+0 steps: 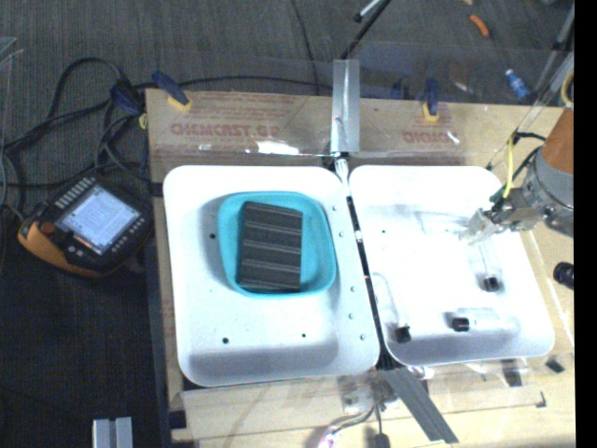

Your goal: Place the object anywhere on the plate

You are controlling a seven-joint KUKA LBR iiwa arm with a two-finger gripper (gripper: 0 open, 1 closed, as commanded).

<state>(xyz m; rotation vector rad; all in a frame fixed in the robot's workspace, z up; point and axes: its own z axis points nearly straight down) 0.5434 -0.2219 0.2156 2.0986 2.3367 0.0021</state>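
While gripper (480, 227) hovers at right bin (522, 339) edge, block (270, 246) on plate (320, 250)

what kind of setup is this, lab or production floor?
Likely a robotics lab: two white bins on a clamped wooden bench, a teach pendant with loose cables on carpet, and the arm's gripper.

dark ridged block (270, 245) on teal plate (320, 250), left bin (196, 325)

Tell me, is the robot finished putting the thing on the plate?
It looks finished. The dark ridged block already lies on the blue plate in the left bin. The gripper is over the right bin, away from the block. Nothing seems left except moving away.
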